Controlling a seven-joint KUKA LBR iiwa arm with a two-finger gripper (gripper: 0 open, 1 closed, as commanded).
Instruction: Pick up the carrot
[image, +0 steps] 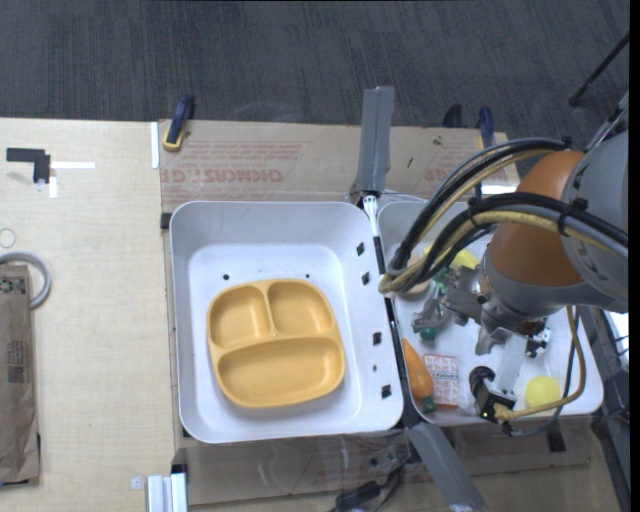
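The carrot (417, 370) is orange with a green tip and lies along the left wall of the right bin (590, 400), near its front. My gripper (486, 336) hangs under the grey and orange wrist in the middle of that bin, to the right of the carrot and a little farther back. The wrist and its cables hide most of the gripper. Nothing shows the carrot in its grasp.
A yellow divided plate (275, 342) lies in the left bin (190, 300). In the right bin, a small white and red packet (441, 378) sits beside the carrot, a yellow piece (542, 391) at the front right, and another yellow piece (465, 261) near the back.
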